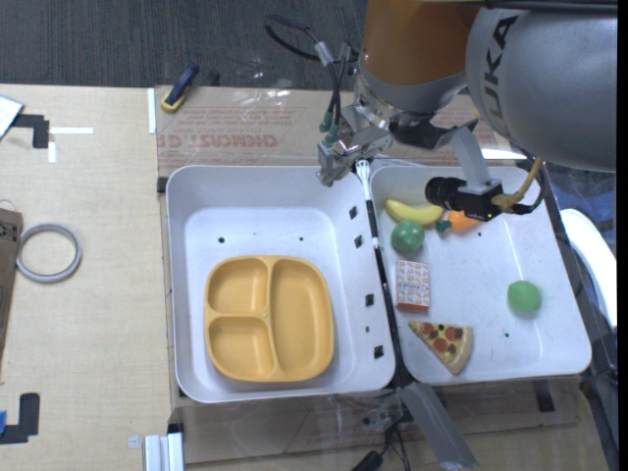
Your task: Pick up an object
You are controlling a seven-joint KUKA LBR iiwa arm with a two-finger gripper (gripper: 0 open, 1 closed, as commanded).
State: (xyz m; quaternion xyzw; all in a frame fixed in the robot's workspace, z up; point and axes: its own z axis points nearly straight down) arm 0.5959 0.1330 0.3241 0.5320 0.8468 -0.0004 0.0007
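Tool (pixel 339 160), grip state unclear, hangs over the bins' shared rim (pixel 373 253), beside the banana (pixel 412 211).

Robotics lab: plywood bench (pixel 78 341), tape roll (pixel 44 252), loose cables (pixel 294 37), toy-food bins (pixel 182 204).

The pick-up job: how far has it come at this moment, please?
Nothing looks picked up yet. The banana, green ball, pizza slice and small box all lie in the right bin, and the yellow tray lies in the left bin. The gripper is over the bins' far rim with nothing seen in it. The whole grasp and lift remain.
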